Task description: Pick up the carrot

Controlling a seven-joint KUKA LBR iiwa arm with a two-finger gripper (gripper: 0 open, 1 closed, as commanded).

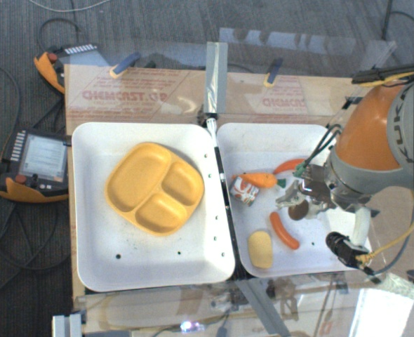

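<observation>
- You have the small orange toy carrot with a green tip [259,180] lying on its side in the right shallow white bin [263,135], toward that bin's upper left, touching a small red-and-white can-like toy [244,190] at its blunt end.
- The grey two-finger gripper [299,201] hangs just beside the carrot's green end, on its right; you cannot tell from this view how the jaws stand (the wrist hides them).
- Nothing shows between the fingers, so judge the carrot as not yet taken.
- It looks like light, stiff moulded plastic, smooth and tapered, so expect it to slip or roll out of a pinch near the narrow end.
- Take hold across the thicker middle of the body, jaws square to its long axis.
- Mind the neighbours: an orange-red sausage-shaped toy [285,231] and a pale yellow potato-shaped toy [260,248] lie lower down, well clear.
- The yellow compartment tray [156,187] sits in the left white bin [95,258].
</observation>
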